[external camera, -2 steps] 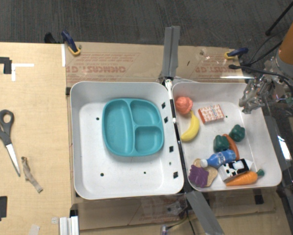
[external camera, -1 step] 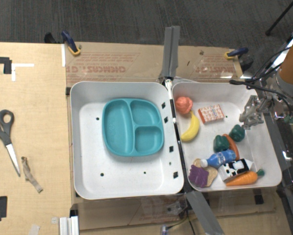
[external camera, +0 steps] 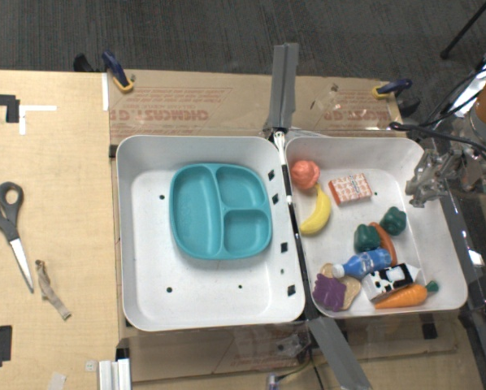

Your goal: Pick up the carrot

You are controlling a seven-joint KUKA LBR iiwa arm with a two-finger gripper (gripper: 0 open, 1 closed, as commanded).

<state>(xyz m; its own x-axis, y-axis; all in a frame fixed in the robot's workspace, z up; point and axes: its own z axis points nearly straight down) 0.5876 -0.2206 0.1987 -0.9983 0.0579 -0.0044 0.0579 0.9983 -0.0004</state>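
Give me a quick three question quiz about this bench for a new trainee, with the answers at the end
1. True or false: the carrot lies in the bin holding the teal divided plate.
2. Which lies nearest the banana? A) carrot B) peach-coloured ball C) scissors
3. Fill in: the gripper sits at the right bin's ___ edge, above the carrot in the view.

Key: 1 false; 2 B; 3 right.
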